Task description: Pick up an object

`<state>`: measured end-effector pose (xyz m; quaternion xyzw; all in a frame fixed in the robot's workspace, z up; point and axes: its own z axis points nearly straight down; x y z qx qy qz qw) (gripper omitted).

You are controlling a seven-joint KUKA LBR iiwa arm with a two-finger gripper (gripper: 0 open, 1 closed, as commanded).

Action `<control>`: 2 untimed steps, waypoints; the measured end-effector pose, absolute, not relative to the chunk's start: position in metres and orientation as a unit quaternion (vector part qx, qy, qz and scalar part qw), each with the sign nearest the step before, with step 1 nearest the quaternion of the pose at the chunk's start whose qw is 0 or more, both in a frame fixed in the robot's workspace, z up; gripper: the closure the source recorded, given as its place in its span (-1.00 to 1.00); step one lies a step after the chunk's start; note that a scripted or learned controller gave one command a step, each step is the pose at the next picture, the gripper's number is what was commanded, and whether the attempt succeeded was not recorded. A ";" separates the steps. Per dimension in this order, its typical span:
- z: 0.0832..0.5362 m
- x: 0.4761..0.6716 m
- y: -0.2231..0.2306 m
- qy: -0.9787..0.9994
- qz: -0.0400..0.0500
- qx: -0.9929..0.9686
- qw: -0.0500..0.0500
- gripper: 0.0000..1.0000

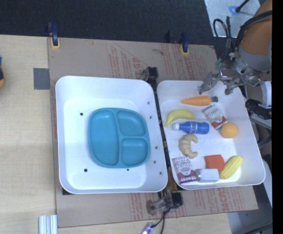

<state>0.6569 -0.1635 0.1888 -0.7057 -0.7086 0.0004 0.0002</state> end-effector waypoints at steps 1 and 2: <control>0.235 0.643 -0.107 -0.709 0.000 -0.705 0.001 -1.00; 0.145 0.538 -0.121 -0.708 0.002 -0.706 0.002 -1.00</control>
